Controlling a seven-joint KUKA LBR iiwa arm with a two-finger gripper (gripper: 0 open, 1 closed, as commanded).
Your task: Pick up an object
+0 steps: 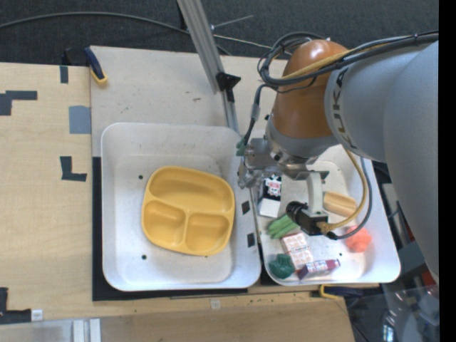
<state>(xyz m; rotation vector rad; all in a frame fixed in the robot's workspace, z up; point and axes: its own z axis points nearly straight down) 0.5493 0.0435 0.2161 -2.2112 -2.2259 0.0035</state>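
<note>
Gripper (269,189), grasp state hidden, hangs centre-right over small cluttered objects in the shallow white right bin (381,266), presumably choosing one.

Several small objects lie loose in the right bin (385,266). A green block (281,226) lies tilted at 9 o'clock. A pink-and-white box (295,249) sits at 6 o'clock, a dark green lump (280,266) beside it. An orange piece (359,241) rests at 4 o'clock, a tan cylinder (339,204) at 2 o'clock.
</note>
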